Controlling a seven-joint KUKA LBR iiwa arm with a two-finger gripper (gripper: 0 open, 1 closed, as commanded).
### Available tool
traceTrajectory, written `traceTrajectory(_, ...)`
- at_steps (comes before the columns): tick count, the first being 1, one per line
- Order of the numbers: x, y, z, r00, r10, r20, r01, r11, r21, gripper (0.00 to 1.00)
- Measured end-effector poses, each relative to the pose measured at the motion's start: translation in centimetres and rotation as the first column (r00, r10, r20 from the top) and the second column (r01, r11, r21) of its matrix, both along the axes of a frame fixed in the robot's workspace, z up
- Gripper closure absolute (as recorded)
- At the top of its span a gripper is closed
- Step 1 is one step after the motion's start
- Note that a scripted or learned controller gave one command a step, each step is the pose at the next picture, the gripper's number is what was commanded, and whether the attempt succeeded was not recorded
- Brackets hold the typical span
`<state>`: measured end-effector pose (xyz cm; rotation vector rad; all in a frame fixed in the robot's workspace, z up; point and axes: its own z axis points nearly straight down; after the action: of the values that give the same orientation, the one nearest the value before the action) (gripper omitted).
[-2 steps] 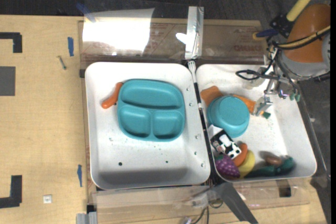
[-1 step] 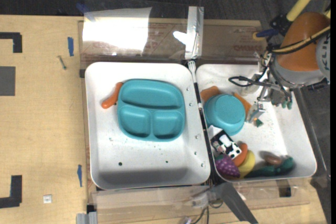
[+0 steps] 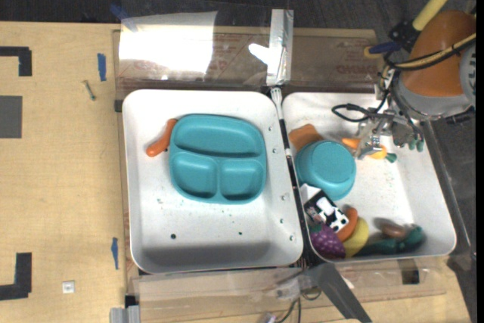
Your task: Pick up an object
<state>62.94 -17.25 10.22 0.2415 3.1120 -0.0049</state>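
The orange carrot (image 3: 159, 144) in the left bin (image 3: 144, 238) looks light and hard, easy to pinch across its middle. The round teal bowl (image 3: 327, 169) in the right bin (image 3: 423, 185) looks smooth and slippery; grab its edge. The claw (image 3: 376, 141) hangs just right of it, and I cannot tell how open it is.

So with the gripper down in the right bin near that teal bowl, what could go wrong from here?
1. The gripper sits beside the small orange piece and the teal bowl; it may nudge the bowl rather than take anything.
2. The toys in the near corner, purple grapes and black-and-white toy among them, lie packed together, so a grasp there could catch two or slip.
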Motion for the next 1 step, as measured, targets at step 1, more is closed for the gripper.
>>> traceTrajectory(1, 3.34, 7.07, 9.42, 1.0, 0.027, -0.004, -0.027, 1.0, 0.005, 1.0)
